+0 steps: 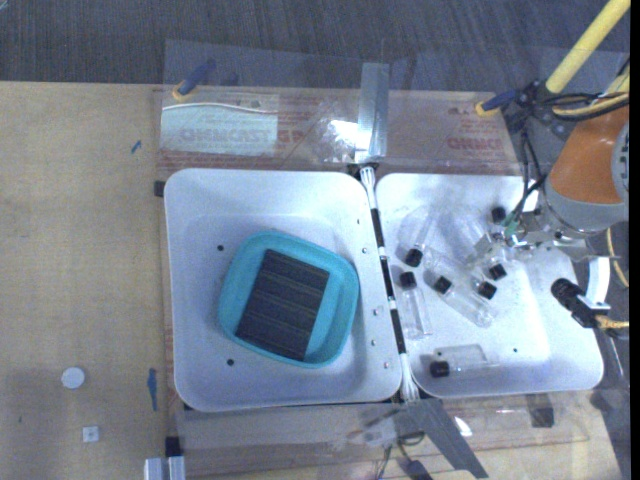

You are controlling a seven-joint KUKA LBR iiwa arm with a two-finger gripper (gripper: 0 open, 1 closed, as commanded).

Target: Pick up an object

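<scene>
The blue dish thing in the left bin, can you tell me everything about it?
The blue dish is a shallow, squarish tray with rounded corners, probably plastic. A dark ribbed rectangle lies inside it. It sits flat but turned at an angle, near the middle of the left bin, resting on the bin's white floor. Nothing else touches it.

A turquoise square plastic dish (290,299) lies flat, turned a little askew, in the middle of the left white bin (190,208), with a dark ribbed panel (283,302) inside it. Right of that bin, about 6 clear plastic vials with black caps (430,284) lie scattered on their sides (1 (455,361) lies apart, nearest the front edge).
</scene>
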